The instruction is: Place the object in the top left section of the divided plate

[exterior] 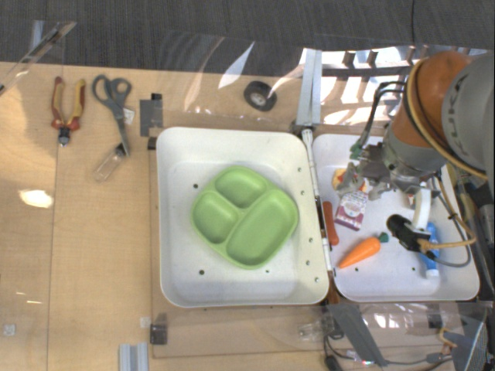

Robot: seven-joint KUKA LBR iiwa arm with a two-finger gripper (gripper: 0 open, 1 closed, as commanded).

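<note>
The green divided plate lies in the left white bin, turned at an angle, with two small sections and one large one. My gripper hangs over the upper left part of the right bin. It is just above a small pink and white carton and next to a small orange and yellow thing. I see nothing held in it. A toy carrot lies further toward the bin's front.
A red stick lies along the right bin's left wall. A white and blue tube lies at its right. Outside the bins, on the bench at the left, are pliers, scissors and a tape roll.
</note>
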